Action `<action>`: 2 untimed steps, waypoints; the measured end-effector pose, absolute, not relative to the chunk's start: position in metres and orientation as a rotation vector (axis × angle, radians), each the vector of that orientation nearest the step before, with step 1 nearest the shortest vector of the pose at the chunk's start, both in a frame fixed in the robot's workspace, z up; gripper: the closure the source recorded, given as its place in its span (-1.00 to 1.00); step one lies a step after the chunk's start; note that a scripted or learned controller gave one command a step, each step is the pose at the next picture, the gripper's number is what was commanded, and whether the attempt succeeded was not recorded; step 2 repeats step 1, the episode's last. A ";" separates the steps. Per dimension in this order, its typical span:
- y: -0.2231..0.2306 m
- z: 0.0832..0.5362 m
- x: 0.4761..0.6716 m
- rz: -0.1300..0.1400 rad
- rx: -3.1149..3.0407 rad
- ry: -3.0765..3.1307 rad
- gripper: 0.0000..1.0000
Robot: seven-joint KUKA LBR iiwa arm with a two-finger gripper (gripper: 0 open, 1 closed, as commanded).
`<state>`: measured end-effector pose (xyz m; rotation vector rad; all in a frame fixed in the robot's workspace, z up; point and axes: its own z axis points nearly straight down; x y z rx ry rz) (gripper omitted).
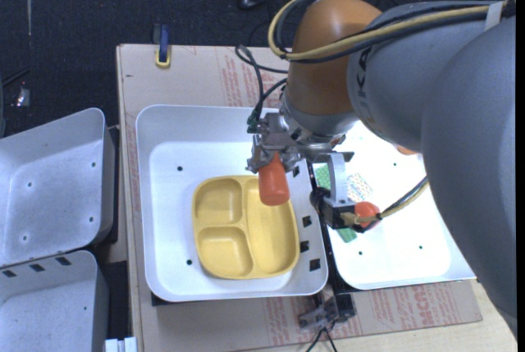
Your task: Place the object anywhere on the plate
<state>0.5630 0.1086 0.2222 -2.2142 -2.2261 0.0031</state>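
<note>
An orange-red cylinder [274, 185] hangs clamped in the gripper [271, 167], over the upper right corner of the yellow three-compartment plate [243, 229], which sits in the left white bin [164, 194].

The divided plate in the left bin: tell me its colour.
Yellow; the plate shows plainly in the camera view.

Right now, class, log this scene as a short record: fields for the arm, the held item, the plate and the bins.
arm: grey KUKA arm, orange band, reaching from the right
held item: orange cylindrical object between the jaws, over the plate's right compartment
plate: yellow three-compartment plastic plate in left white bin
right white bin: small colourful items
</note>
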 end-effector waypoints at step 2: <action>0.107 0.223 0.563 0.002 -2.218 -2.223 -1.00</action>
